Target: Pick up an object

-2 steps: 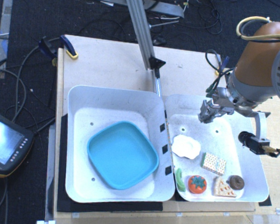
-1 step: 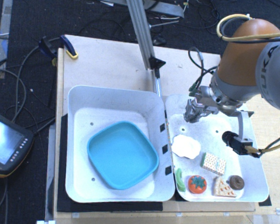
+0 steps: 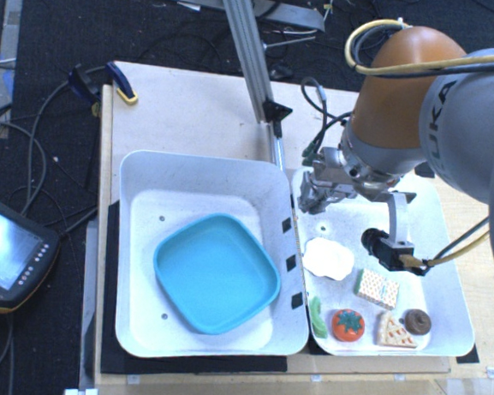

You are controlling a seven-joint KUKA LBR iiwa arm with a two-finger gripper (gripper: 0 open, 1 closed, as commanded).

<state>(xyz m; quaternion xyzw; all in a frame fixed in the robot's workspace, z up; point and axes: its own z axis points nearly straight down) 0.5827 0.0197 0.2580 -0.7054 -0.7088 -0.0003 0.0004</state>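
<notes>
My gripper (image 3: 313, 198) hangs over the far left part of the right bin (image 3: 446, 279), close to the wall between the two bins. Nothing can be seen held in it. Just in front of it lies a white, flat, rounded item (image 3: 327, 259). Further forward are a checkered block (image 3: 377, 288), a red tomato (image 3: 348, 324), a pizza slice (image 3: 397, 334), a brown donut (image 3: 416, 321) and a green strip (image 3: 314, 314) by the bin's left wall. The arm's large orange and grey body hides the far right of the bin.
The left bin (image 3: 145, 183) holds a large blue square plate (image 3: 215, 272). A black unit with a yellow cable (image 3: 389, 249) hangs from the wrist over the right bin. A metal rail (image 3: 251, 55) slants down behind the bins. A handheld pendant (image 3: 6, 253) lies off the bench at left.
</notes>
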